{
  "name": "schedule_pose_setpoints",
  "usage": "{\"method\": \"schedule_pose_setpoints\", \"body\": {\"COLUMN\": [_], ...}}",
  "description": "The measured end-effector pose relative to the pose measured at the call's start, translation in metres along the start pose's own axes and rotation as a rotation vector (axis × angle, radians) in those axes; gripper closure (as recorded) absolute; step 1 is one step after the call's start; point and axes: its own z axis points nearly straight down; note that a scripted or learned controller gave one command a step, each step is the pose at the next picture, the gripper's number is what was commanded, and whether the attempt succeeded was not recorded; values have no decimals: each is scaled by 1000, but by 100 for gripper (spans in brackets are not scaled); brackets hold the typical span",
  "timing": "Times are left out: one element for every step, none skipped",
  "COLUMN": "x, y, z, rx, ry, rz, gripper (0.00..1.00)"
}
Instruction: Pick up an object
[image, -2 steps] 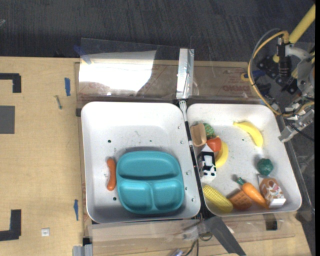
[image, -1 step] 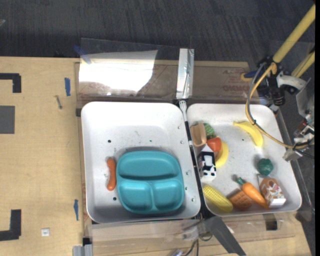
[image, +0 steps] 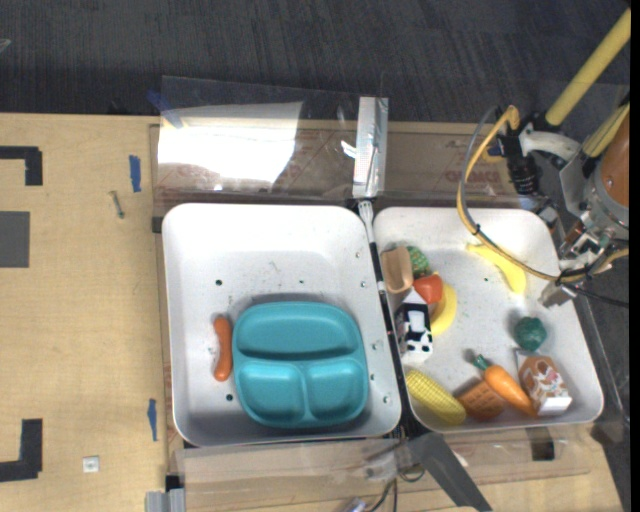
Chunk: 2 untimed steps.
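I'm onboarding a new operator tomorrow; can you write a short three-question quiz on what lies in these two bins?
1. True or false: the teal divided tray lies in the right bin.
2. Which item lies beside the tray, against its left edge? A) banana B) orange sausage C) corn cob
3. Fill in: the small dark green ball lies in the ___ bin.

Key: 1. False, it lies in the left bin. 2. B, the orange sausage. 3. Right.
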Motion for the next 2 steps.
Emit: {"method": "schedule_pose_setpoints", "body": {"x": [36,40], "y": [-31,-17], "z": [-26,17], "rx": [-1,-3], "ry": [-2,-4], "rz": [-96,-346], "gripper": [100,100]}}
